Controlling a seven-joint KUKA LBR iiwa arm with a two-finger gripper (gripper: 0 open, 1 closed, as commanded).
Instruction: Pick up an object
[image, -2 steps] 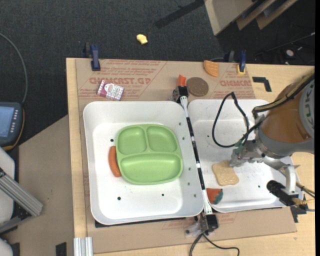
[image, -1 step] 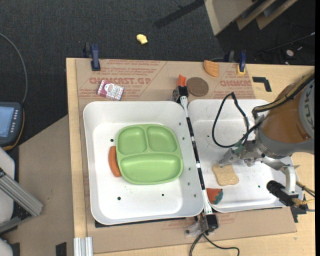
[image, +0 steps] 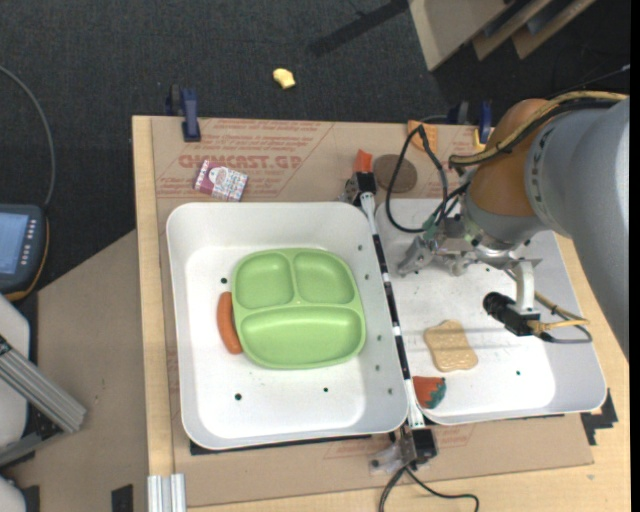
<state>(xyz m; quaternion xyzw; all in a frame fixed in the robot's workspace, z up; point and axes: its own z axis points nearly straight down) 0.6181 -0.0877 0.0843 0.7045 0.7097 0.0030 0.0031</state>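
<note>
The gripper (image: 430, 256) hangs low over the back left part of the right bin (image: 560, 395), over bare white floor. A tan square cracker (image: 450, 347) lies nearer the front, well apart from the gripper. A small red and teal object (image: 430, 390) sits in that bin's front left corner. The left bin (image: 200, 400) holds a green divided plate (image: 297, 307), with an orange sausage-shaped piece (image: 228, 322) lying along the plate's left side.
The grey arm with its orange band (image: 510, 170) covers the right bin's back right. On the cardboard behind the bins lie a small pink packet (image: 220, 180) and a brown disc (image: 398, 175). A rail (image: 385, 290) divides the bins.
</note>
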